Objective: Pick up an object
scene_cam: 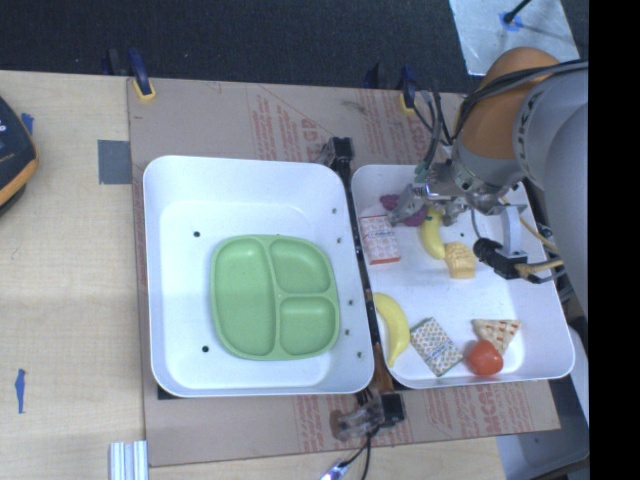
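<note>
Camera view: left bin holds a green divided plate. Right bin holds a pink carton, a banana at its left wall, a patterned packet, a red tomato just beside a pizza slice, a yellow block and a purple piece. Gripper sits low at the bin's far end, over a small yellow banana. Cannot tell its state, nor whether it grips anything.
</note>
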### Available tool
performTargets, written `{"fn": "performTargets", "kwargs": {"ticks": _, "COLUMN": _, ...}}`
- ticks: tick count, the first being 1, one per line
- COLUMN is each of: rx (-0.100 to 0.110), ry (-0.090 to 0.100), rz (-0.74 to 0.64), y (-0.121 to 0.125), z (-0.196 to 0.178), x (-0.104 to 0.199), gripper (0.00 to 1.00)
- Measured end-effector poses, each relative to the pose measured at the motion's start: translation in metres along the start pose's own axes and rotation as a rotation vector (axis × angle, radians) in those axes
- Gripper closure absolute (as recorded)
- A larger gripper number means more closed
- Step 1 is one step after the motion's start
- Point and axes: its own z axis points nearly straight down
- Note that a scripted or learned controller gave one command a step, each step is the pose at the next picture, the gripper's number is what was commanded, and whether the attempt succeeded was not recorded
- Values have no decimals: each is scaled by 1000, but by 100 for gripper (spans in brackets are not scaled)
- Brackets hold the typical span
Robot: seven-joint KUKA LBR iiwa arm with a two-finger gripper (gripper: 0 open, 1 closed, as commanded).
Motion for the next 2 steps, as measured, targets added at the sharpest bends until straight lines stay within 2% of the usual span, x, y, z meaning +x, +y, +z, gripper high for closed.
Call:
{"fn": "performTargets", "kwargs": {"ticks": 1, "rx": 1, "ry": -1, "rz": 0, "y": 0, "z": 0, "x": 14, "gripper": 0}}
{"fn": "performTargets", "kwargs": {"ticks": 2, "rx": 18, "ry": -1, "rz": 2, "y": -4, "z": -8, "x": 11, "gripper": 100}}
